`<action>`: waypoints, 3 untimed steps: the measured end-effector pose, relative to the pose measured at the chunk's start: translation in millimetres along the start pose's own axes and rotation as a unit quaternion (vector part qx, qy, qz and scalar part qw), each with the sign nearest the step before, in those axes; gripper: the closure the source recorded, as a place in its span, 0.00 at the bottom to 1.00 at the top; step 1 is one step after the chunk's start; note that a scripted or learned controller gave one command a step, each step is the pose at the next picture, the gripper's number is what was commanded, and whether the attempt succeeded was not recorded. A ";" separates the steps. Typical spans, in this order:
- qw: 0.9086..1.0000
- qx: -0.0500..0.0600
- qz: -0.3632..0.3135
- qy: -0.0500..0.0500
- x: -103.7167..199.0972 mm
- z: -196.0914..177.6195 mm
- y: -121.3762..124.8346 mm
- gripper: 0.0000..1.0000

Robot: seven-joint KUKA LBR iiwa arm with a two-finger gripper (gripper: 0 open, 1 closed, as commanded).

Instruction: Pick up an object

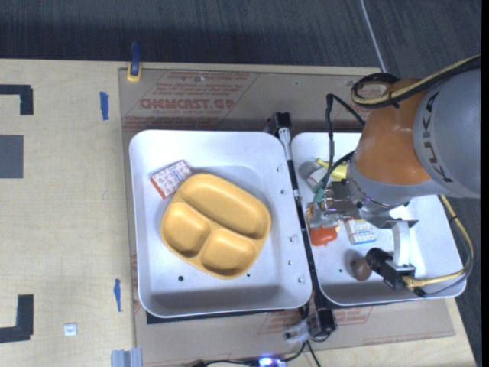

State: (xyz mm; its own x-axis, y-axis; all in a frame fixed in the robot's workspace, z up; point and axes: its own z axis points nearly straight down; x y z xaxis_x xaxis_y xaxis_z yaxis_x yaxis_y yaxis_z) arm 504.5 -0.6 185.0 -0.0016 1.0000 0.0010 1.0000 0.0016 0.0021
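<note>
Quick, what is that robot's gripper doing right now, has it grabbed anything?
Gripper: low in the right bin, hidden under the wrist; cannot be told whether it holds anything.

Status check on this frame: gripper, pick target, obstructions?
Arm low over right bin; fingers hidden under wrist. Orange object, brown object and packets loose in that bin, none seen gripped. Yellow tray in left bin.
</note>
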 end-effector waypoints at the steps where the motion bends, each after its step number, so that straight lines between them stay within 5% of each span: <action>1: 1.000 0.001 0.001 -0.001 -98.9 76.3 -25.8 1.00; 2: 1.000 0.001 0.001 0.001 -126.3 98.5 -24.9 1.00; 3: 1.000 0.000 0.000 0.000 -92.8 65.7 64.5 1.00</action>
State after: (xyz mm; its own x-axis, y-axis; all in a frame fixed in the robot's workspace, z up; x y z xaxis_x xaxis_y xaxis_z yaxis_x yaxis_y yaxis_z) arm 569.3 -93.3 119.4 -0.0012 1.0000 0.0003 1.0000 0.0012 0.0023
